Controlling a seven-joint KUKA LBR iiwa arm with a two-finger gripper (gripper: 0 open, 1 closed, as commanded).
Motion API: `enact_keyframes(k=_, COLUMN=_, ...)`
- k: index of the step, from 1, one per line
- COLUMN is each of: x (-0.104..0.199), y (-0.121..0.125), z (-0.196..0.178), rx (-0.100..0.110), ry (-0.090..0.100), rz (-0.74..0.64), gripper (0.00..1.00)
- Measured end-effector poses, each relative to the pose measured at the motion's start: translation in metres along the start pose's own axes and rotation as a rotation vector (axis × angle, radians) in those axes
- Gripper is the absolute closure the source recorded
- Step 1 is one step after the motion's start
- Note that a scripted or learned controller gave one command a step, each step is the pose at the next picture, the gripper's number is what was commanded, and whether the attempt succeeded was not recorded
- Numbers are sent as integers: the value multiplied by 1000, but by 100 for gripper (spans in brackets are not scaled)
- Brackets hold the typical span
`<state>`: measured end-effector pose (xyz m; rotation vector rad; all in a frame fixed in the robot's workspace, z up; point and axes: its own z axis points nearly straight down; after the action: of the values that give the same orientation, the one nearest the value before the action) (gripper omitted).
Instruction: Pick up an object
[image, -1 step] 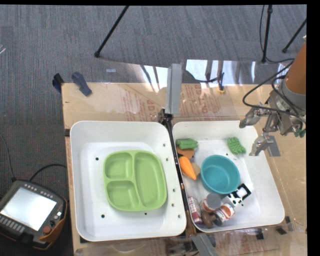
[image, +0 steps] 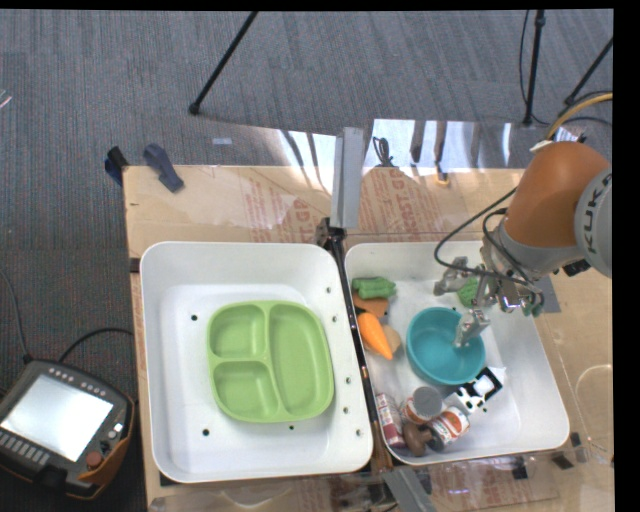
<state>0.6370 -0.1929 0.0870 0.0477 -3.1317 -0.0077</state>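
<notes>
Tool (image: 470, 325) right of centre frame, dipping over teal bowl (image: 443, 345) in right bin (image: 545, 400); grip state: cannot tell. Bowl rim thin, curved. Risk: slip-off, or nudging carrot (image: 375, 335) just beside.

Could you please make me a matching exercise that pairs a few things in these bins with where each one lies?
Things:
1. green tray
2. teal bowl
3. carrot
4. claw

Places:
A. between the divider and the bowl
B. over the bowl's right rim
C. in the left bin
D. middle of the right bin

Pairs: 1-C, 2-D, 3-A, 4-B
</notes>
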Motion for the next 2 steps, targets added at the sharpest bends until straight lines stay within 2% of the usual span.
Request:
enact_keyframes(k=1, x=-6, y=2, z=-18, rx=4, ry=-16, rz=-6, gripper=100)
enact_keyframes(k=2, x=-17, y=103, z=-10, rx=3, ry=-27, rz=148, gripper=100)
